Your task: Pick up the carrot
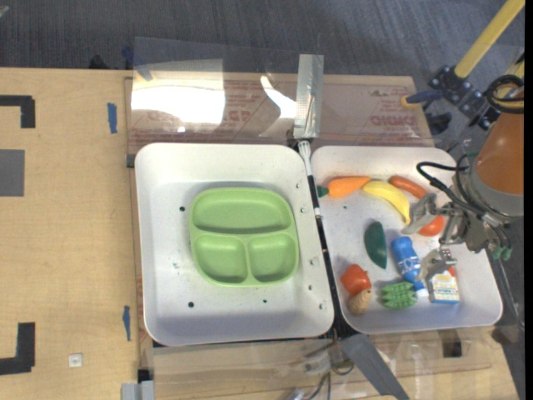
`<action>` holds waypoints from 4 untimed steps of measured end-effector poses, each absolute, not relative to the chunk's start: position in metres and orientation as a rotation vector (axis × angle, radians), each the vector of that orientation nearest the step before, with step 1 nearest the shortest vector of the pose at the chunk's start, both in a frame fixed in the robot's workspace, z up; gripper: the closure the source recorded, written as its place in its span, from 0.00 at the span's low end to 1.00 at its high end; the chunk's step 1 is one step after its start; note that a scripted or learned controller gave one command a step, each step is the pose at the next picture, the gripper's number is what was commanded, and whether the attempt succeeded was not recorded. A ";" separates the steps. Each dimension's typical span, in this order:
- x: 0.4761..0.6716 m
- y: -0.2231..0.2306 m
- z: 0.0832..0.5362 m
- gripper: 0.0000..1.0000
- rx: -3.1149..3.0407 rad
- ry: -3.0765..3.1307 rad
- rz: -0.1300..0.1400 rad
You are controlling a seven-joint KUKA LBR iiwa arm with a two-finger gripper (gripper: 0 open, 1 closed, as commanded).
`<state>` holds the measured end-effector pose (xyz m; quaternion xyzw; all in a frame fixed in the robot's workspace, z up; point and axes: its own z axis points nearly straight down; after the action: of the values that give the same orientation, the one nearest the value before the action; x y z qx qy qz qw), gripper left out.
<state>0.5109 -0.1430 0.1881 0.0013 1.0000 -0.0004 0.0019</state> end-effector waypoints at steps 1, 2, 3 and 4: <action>0.517 -0.044 0.185 0.00 0.040 3.139 0.006; 0.582 -0.036 0.186 0.00 0.476 3.098 0.001; 0.627 -0.102 0.104 0.00 0.767 3.046 -0.002; 0.640 -0.094 0.089 0.00 0.326 3.117 -0.004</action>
<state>0.6396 -0.0937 0.0889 0.1041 0.9946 -0.0013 0.0036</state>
